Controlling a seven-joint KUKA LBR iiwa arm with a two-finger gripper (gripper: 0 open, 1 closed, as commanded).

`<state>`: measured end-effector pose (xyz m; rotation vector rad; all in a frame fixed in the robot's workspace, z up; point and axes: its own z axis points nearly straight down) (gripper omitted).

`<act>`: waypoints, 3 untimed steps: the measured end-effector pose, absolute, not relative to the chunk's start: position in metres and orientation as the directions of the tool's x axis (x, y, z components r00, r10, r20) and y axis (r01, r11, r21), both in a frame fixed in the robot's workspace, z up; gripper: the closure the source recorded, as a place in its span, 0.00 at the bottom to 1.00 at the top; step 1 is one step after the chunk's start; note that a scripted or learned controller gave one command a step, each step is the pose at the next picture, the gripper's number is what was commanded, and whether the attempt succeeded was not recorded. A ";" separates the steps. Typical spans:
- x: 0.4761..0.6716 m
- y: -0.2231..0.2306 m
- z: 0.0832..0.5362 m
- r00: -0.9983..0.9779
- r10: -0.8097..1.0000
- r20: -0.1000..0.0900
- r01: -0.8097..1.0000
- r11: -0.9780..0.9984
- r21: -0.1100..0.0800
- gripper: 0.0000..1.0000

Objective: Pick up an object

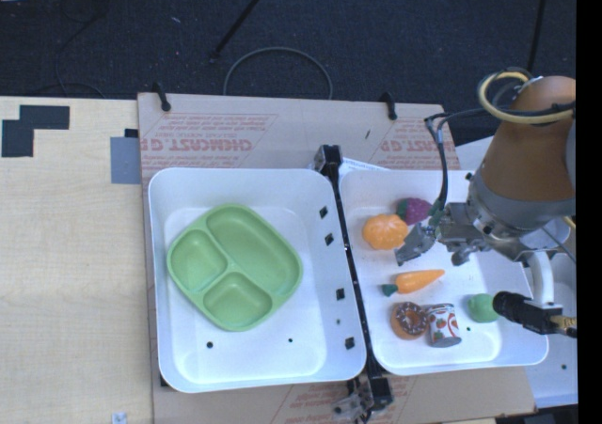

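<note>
My gripper (421, 242) hangs over the right bin (376, 337), just right of an orange toy fruit (384, 231) and just above a toy carrot (417, 281). A purple toy (412, 210) lies behind the gripper. Nothing shows between its dark fingers, and their spacing is not clear from this angle. A brown doughnut-like toy (409, 320) and a small red-and-white can (444, 326) lie near the bin's front. A green toy (483, 307) rests at the front right.
The left bin (179, 356) holds a green divided plate (233, 265). A black divider rail (343, 262) runs between the bins. A black cylinder (522, 309) juts over the right bin's front right corner. The arm's orange band (534, 145) towers at right.
</note>
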<state>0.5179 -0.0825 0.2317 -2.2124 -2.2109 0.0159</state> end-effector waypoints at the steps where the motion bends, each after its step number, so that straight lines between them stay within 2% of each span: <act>1: 0.520 -0.083 0.238 -0.001 1.000 0.001 1.000 0.001 -0.005 0.00; 2: 0.526 -0.076 0.190 -0.001 1.000 0.002 1.000 0.001 -0.009 0.00; 3: 0.517 -0.083 0.134 0.001 1.000 0.002 1.000 0.000 -0.010 0.00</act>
